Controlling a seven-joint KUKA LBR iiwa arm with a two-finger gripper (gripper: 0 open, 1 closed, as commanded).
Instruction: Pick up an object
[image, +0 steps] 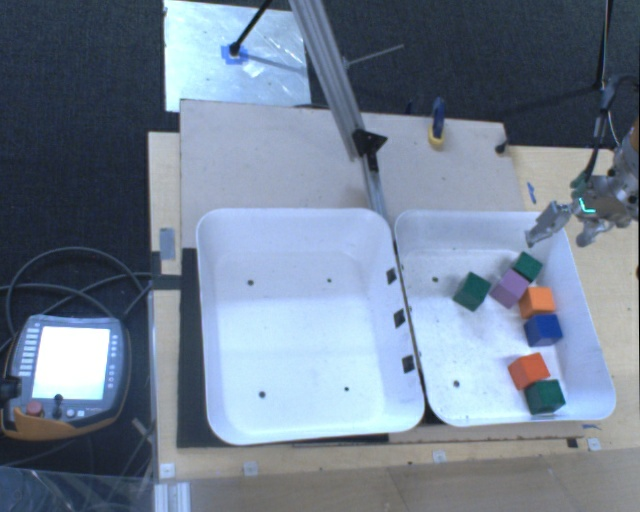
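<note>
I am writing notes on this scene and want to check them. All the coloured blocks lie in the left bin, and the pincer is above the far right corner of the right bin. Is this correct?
Not quite. The camera view shows the coloured blocks lying in the right bin, not in the left bin. The rest holds: the pincer is above the far right corner of the right bin.

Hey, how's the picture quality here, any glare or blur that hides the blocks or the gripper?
Camera view: lighting is even; the left bin looks bright and slightly washed out, but the blocks in the right bin, like the purple block and blue block, read clearly with soft shadows. The foil sheet up top glints. The gripper at the right edge looks soft and small.
</note>
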